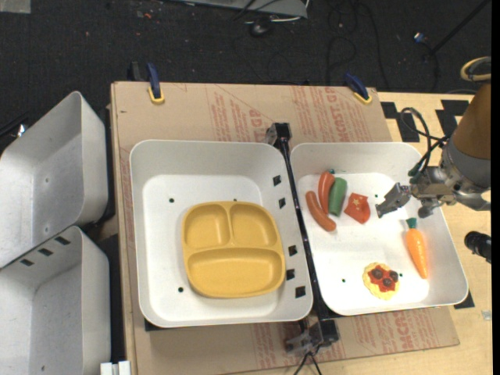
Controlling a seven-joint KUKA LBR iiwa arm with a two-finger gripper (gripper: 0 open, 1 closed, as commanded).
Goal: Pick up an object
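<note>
The pincer (393,200) hangs over the right white bin (445,287); whether it is open is unclear. Best to centre it on the small red block (358,208), clear of the orange plastic carrot (417,251).

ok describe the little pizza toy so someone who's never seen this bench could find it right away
Look at the right white bin, the one the arm reaches over, not the left bin with the yellow divided tray. Go to its near edge, toward the bottom of the view, left of the carrot. The pizza is the one flat round piece there, yellow with red and dark spots.
</note>
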